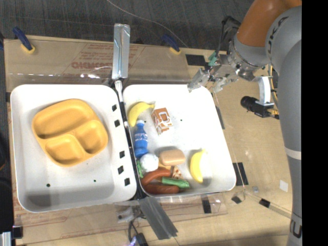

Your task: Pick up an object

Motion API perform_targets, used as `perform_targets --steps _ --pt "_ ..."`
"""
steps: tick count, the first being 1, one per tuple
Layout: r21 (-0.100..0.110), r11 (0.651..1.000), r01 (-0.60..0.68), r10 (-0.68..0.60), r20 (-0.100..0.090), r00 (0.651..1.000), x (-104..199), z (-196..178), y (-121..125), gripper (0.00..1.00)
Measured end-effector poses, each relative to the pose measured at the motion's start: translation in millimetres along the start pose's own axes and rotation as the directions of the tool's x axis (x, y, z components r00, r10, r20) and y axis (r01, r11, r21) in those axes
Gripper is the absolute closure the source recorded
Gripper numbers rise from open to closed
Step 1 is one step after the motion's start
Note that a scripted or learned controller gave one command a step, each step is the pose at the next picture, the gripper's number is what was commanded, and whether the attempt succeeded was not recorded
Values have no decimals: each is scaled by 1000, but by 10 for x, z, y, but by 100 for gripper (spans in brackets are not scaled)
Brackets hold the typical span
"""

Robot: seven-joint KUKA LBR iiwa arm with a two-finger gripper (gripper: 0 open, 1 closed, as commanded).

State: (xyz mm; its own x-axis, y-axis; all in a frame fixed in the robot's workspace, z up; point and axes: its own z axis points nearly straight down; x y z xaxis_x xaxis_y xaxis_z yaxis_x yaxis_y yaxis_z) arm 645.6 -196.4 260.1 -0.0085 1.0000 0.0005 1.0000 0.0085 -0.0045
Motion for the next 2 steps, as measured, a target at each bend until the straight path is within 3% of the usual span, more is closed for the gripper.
perform_targets --steps 1,2 --pt "7 998 -66 66 -2 998 123 1055 -361 0" --pt "-15 887 -461 461 -7 887 598 1457 -514 0"
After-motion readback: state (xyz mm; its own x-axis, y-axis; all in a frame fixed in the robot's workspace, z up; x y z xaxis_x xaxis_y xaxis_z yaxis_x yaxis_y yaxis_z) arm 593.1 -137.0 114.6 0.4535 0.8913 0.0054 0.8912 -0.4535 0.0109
